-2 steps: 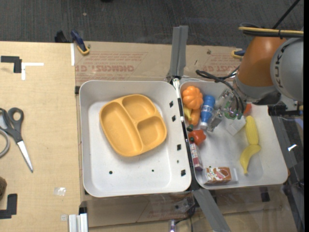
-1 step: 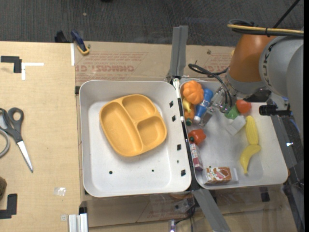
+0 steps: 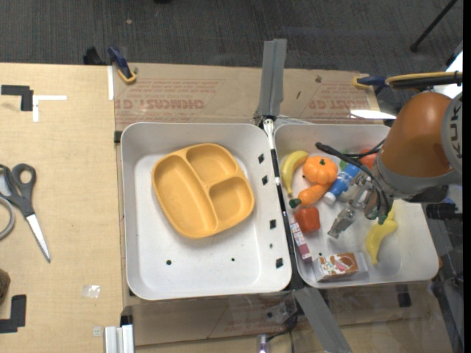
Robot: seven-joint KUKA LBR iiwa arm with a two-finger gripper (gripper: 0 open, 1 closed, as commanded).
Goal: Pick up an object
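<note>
**Mia:** Where is the pincer [image 3: 344,221]?

**Ben:** It hangs low inside the right bin [image 3: 412,267], over the white floor in the middle. The grey arm [image 3: 416,145] with its big orange band comes in from the right above it.

**Mia:** Is it pinching something?

**Ben:** No toy sits between its fingers. They are small and shiny here, so I cannot tell if they are apart or together.

**Mia:** What is close to it?

**Ben:** A red block [image 3: 307,218] lies just to its left. A blue and white bottle [image 3: 343,183] lies just above it. A small yellow banana [image 3: 380,236] lies to its right, bent like a smile.

**Mia:** And farther away?

**Ben:** An orange pumpkin [image 3: 320,169] with a green stem, round and bumpy, and an orange carrot [image 3: 310,194] under it. A bigger banana [image 3: 291,169] curves by the left wall. A flat snack box [image 3: 339,265] lies near the front. A thin pink stick [image 3: 299,240], maybe a pen, lies along the left wall.

**Mia:** What about the other bin?

**Ben:** The left bin [image 3: 147,271] holds a yellow plate [image 3: 203,190] with three parts. Scissors [image 3: 28,206] lie on the counter [image 3: 59,138], far to the left.
</note>
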